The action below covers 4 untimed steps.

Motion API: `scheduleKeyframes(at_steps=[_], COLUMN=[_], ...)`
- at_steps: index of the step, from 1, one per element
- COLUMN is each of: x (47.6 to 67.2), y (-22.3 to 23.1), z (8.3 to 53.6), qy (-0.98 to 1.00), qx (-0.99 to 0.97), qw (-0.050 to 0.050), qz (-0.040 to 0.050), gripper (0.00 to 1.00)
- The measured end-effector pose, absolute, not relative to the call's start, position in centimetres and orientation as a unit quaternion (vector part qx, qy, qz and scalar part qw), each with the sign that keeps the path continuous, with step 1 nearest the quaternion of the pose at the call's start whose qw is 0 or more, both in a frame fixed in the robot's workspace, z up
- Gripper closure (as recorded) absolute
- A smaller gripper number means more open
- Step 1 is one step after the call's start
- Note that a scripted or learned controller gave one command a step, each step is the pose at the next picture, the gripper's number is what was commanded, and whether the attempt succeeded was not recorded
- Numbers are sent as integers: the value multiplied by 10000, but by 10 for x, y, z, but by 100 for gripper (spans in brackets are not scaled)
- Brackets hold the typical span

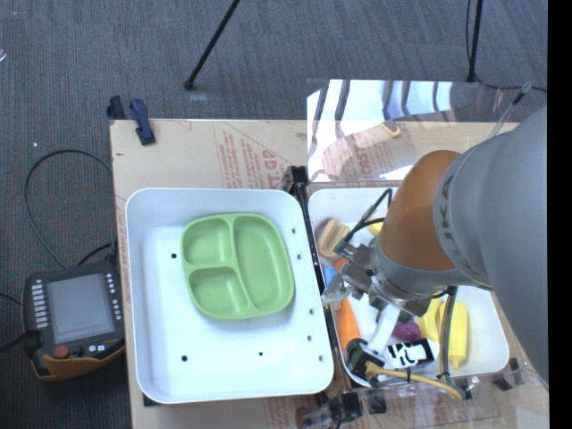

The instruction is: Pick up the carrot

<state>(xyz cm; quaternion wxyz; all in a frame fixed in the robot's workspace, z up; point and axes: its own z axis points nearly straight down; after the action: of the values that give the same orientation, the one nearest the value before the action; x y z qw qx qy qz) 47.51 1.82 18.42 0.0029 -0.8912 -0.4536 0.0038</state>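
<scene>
On bench cardboard [259, 155], red print (unreadable)

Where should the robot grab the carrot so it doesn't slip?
Probably around the middle of the carrot, coming straight down from above. It lies flat and long near the left wall of the right bin, so the pincer should close across its narrow width. The arm hides its upper end.

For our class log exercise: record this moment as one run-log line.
arm: over right white bin | orange carrot: lying in right bin, left side | green divided plate: left bin | carrot: not lifted
</scene>
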Motion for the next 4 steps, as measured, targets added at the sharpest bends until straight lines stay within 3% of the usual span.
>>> scheduleKeyframes(at_steps=[1, 3, 4], x=[590, 566, 625], y=[-49, -90, -23], z=[185, 84, 188], qy=[-3930, -2336, -1157], qx=[-9195, -9723, -9933], qw=[10, 40, 22], qz=[30, 57, 2], gripper=[0, 0, 0])
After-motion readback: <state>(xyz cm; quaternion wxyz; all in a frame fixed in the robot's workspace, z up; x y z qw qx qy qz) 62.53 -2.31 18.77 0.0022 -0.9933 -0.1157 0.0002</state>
